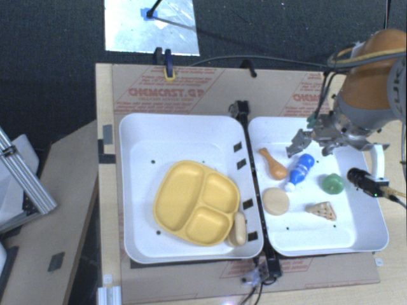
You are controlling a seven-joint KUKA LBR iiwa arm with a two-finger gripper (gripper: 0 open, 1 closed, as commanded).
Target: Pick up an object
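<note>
Setting: dark cloth backdrop behind a worktop [191, 84] covered with printed board, bearing two shallow white bins side by side.
Left bin [137, 189]: holds a yellow divided plate [197, 202] and a pale bread-like roll [238, 229] touching the plate's near right corner.
Right bin [362, 237]: holds an orange drumstick-shaped toy [273, 164], a blue bottle [300, 169], a green round toy [332, 183], a tan disc [276, 201] and a pizza-slice toy [322, 211].
Arm: reaches in from the right, its orange band high above the right bin's far right side.
Jaws [315, 142]: over the far part of the right bin; they appear spread apart with nothing between them, though the fingertips are small and hard to read.
Likely target: the blue bottle, by my reading, as the nearest item.
Key relation: the bottle lies just toward the camera and slightly left of the jaws, nearly beneath them.
Bottle axis: slanted, from its far-right blue body down to its near-left pale cap.
Next move, as a judgement: a short descent with the fingers set across that slant.
Risk: the drumstick toy lies just beside the bottle on its left.
</note>
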